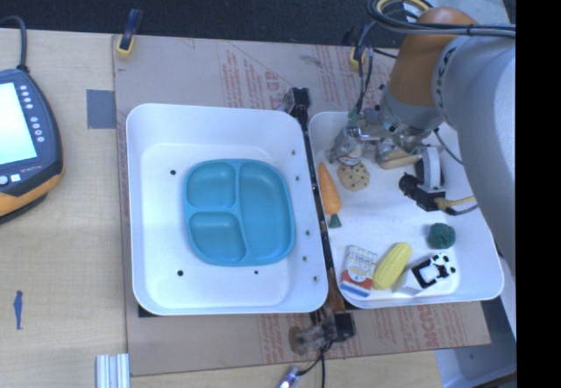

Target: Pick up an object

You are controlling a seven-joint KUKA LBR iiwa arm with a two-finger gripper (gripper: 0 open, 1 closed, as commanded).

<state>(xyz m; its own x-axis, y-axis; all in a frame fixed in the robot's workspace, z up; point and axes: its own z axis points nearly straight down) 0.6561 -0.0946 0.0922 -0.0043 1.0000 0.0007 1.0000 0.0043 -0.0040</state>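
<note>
Tan cookie (353, 176) just below hand (349, 148) in right bin (473, 290); grip state unclear.

The arm (478, 106) is seen entering from the right edge of the frame, its broad grey body filling the upper right and middle right. An orange band (427, 58) is wrapped around it above the wrist, in the upper right of the frame, and dark cables are looped over the top of that band. Below the band, the wrist is angled down and toward the left. The gripper (351, 148) is found at centre right, pointed downward, low over the upper left part of the right-hand bin. How its jaws are set cannot be made out.
</note>
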